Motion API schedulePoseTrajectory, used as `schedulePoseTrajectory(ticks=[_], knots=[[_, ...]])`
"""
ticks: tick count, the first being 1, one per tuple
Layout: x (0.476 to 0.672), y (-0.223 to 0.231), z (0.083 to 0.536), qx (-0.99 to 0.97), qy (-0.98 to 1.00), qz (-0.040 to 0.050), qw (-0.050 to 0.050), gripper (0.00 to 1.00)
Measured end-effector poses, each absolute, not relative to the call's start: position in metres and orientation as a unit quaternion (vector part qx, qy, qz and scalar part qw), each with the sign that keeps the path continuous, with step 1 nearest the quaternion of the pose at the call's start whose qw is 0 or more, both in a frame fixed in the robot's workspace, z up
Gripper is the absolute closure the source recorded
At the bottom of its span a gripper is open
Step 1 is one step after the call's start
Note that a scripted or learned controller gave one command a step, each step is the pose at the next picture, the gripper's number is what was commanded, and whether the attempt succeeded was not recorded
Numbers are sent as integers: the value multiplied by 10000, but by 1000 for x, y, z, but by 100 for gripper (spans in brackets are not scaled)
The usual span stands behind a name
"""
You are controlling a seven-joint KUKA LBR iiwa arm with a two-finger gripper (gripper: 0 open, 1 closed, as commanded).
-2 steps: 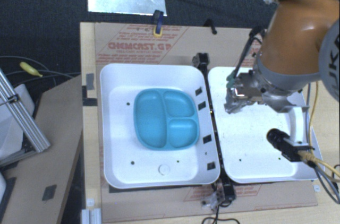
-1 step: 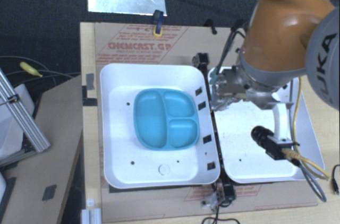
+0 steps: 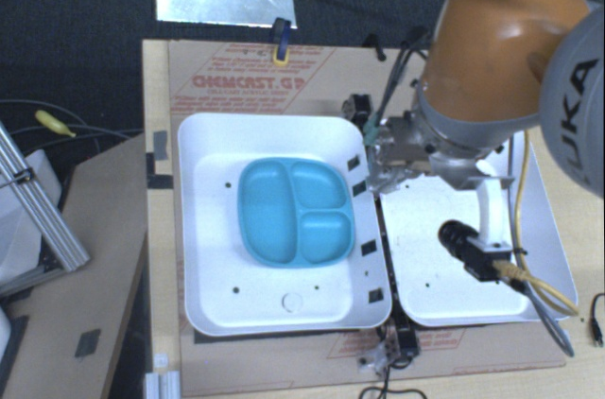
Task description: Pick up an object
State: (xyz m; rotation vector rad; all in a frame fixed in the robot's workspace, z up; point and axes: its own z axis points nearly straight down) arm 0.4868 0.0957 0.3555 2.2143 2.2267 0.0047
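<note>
Gripper [image 3: 378, 163] sits over the wall shared by the two bins, toward its far end. I can't tell how open it is from this angle, the wrist hides it, and I see nothing held.

Only candidate is the blue divided plate [image 3: 293, 210], lying flat mid left bin [image 3: 213, 298]. It is close to the gripper's left and a bit nearer.

Plate is roughly as wide as deep, so no strong long axis. One big compartment is on the left, two small on the right.

Its right rim is the closest edge and probably the best bite — flat and shallow otherwise.

In the way: the bin wall and the black clips [image 3: 368, 248] along it. Right bin [image 3: 425, 307] offers no target.
</note>
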Motion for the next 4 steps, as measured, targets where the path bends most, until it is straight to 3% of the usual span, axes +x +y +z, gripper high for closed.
schedulePoseTrajectory(ticks=[1,2,3,4], knots=[[487,36,391,7083,7059,18,21,100],[486,24,308,7075,7067,-21,-15,100],[487,72,355,7042,7100,27,13,100],[487,32,349,7079,7063,10,13,100]])
